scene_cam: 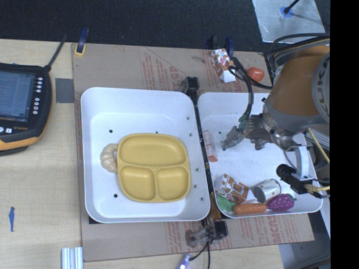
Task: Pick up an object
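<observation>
While the gripper point(242, 136) hangs over the right bin point(224, 108), its fingers point(230, 141) spread wide with nothing between them, the candidate objects sit at that bin's 6 o'clock edge: snack packet point(232, 188), carrot point(250, 209), metal can point(267, 190), purple grapes point(281, 203).

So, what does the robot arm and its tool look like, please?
The arm is thick and rounded, with a broad orange band above grey wrist metal. The tool is dark grey, with slim fingers. Black cables loop beside it.
</observation>
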